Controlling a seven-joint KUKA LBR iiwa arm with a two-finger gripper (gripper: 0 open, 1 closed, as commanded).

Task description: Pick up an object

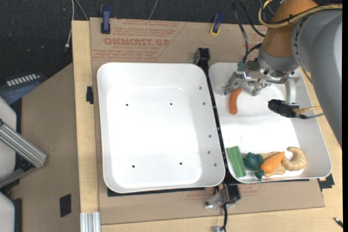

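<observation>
Gripper [242,83] over a sausage [234,101], far end of the right bin [310,133].
Its grip can't be told; the sausage hangs just below and could drop.

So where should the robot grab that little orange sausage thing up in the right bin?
Probably across the middle of the orange sausage, coming straight down from above. It lies flat and alone on the right bin floor, long and thin, so fingers closing across its narrow width should fit. The gripper is just above its top end.
</observation>
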